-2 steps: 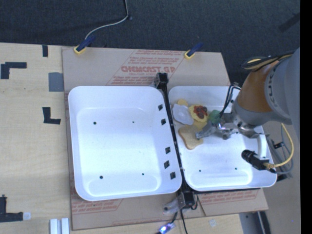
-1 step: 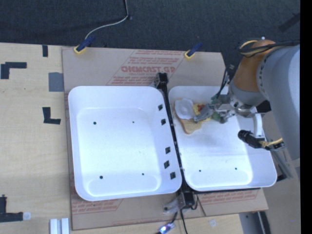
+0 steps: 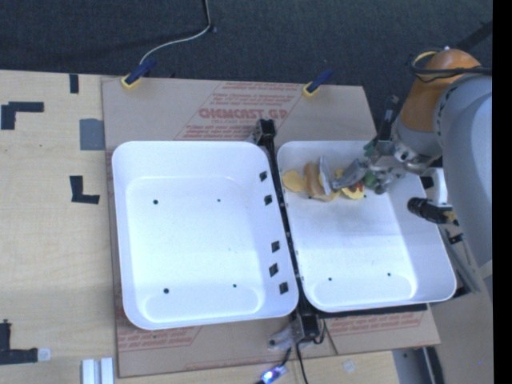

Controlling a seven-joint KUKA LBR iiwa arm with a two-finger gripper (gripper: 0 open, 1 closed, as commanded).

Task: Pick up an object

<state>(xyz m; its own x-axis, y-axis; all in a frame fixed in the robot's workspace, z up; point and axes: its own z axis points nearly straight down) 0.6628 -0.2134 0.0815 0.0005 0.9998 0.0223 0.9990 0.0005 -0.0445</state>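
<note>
Arm: grey, orange-banded, entering from the right edge of the frame; its gripper (image 3: pixel 358 174) sits low over the upper part of the right bin (image 3: pixel 400 286).
Jaws: too blurred among the objects to tell whether apart or together.
Objects: a small cluster (image 3: pixel 308 182) in the upper left of the right bin, near the shared rim; yellow and tan pieces, perhaps three, overlapping, so the count is uncertain.
Handling (judgement): likely light, small toy-like items; smooth surfaces may slip; grasp across a narrow side, clear of neighbours.
Bins: two, white, side by side; left bin (image 3: pixel 192 310).
Clamps: two, blue-yellow, at the board's top edge (image 3: pixel 136 74).
</note>
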